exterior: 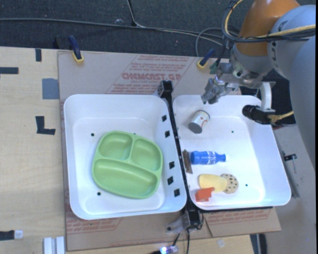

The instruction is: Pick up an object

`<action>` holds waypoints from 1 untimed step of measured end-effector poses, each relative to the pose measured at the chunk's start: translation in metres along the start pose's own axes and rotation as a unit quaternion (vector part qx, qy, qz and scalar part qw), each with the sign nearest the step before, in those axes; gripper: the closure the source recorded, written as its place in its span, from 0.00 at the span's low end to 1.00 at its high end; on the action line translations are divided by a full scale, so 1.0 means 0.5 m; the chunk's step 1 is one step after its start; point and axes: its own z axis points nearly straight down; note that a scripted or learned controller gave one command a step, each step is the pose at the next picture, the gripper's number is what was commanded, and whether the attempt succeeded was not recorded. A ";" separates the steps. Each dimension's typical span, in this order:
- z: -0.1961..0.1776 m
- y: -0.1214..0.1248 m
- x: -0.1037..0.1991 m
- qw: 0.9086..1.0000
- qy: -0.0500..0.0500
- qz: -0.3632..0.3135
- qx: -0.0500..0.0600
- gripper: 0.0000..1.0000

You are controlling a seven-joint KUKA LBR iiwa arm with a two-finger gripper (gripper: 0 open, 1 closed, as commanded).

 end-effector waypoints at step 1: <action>0.009 -0.030 0.093 1.000 0.000 0.000 0.000 1.00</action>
